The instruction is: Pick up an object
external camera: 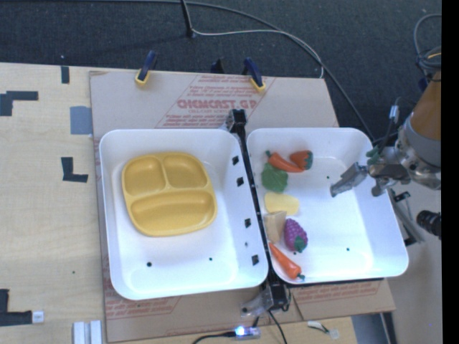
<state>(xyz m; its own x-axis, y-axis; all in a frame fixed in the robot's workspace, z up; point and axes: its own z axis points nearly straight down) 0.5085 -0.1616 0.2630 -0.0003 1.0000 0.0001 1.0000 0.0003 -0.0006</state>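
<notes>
Six toy foods crowd the right white plastic bin's (358, 264) nine o'clock wall: two orange carrots (285, 261), a green broccoli (274, 179), a yellow block (281, 204), a purple grape bunch (295, 234), a red pepper (302, 158). Packed so tightly against the wall, a descent could nudge neighbours or close on nothing. Entering from three o'clock, the grey arm slants its gripper (346, 180) over bare floor, grasping nothing; whether it is released or clenched I cannot tell.

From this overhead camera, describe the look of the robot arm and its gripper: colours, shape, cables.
The grey KUKA arm enters at the right edge, with a rounded orange band above a pale grey wrist. Thin dark cables loop beside it. The grey metal two-finger gripper is a compact block of grey and dark parts, with a slim grey finger jutting left over the shallow white right-hand bin. No markings are legible.
</notes>
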